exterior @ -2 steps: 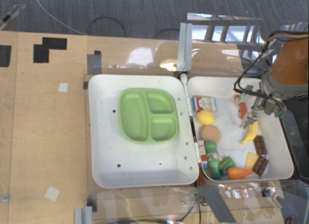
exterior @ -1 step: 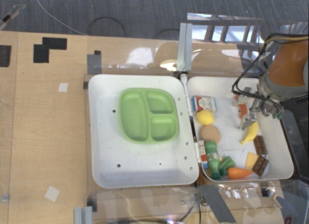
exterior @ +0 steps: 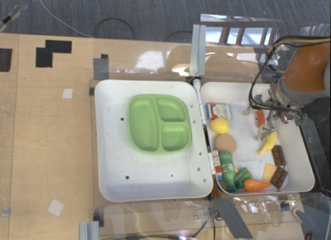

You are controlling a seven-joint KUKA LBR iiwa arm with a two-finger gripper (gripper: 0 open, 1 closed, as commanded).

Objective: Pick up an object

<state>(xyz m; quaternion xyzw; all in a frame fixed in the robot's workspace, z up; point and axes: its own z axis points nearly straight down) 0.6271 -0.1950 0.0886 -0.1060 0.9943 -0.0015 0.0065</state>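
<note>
Objects for picking all lie in the right bin (exterior: 305,153), and I count about ten of them. Nearest me, along the front wall, sits one orange carrot (exterior: 256,185), with a green vegetable piece (exterior: 239,176) just beside it on the left and a second green piece (exterior: 225,159) touching that one. To the carrot's right is one yellow cheese wedge (exterior: 269,171), flanked by two brown chocolate bars: one (exterior: 280,177) at the front corner, the other (exterior: 279,154) a little further back.

Moving back, a tan egg-shaped piece (exterior: 225,143) rests near the divider, and a yellow lemon (exterior: 220,125) lies just behind it. Across from them is one banana (exterior: 268,142), tilted, directly under the gripper (exterior: 268,128). The fingers point down over the banana's upper end; whether they are spread or closed I cannot tell from here, and nothing is plainly clamped between them.

Further back still, one small printed carton (exterior: 219,111) lies flat near the divider.

The left bin (exterior: 108,182) holds a single green tray (exterior: 158,123) with three compartments. The arm's orange band (exterior: 307,68) hangs over the far right corner.
</note>
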